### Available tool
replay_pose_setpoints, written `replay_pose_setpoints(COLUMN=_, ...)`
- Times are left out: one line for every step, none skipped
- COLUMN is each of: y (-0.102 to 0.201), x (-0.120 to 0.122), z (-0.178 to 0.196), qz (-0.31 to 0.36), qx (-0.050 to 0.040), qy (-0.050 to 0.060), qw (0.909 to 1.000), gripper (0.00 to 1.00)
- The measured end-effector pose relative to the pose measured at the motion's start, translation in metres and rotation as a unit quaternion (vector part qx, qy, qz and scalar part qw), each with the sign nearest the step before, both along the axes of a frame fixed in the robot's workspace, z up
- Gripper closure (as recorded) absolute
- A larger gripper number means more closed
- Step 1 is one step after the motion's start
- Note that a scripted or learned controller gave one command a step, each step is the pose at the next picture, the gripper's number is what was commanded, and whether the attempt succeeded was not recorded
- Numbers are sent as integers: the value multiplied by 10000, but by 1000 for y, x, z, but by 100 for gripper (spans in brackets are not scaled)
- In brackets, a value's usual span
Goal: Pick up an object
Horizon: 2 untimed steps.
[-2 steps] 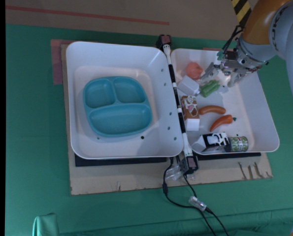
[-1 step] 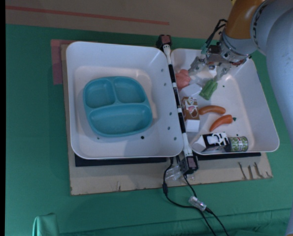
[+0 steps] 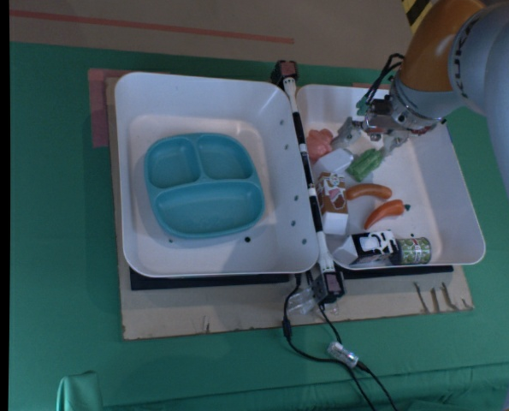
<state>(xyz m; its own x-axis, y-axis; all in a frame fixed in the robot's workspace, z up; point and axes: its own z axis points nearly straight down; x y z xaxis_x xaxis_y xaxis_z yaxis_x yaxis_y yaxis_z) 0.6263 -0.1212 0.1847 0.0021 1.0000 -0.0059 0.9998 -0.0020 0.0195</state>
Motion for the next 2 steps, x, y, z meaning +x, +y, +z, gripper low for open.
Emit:
replay_pose_setpoints(y=14, x=-58, z=0, qz=-8, qx=-11, qy=-17, qw=10000, gripper=0)
replay_pose_setpoints(y=13, x=-56, z=9, qz=-22, qx=-13, qy=-28, qw=10000, gripper=100)
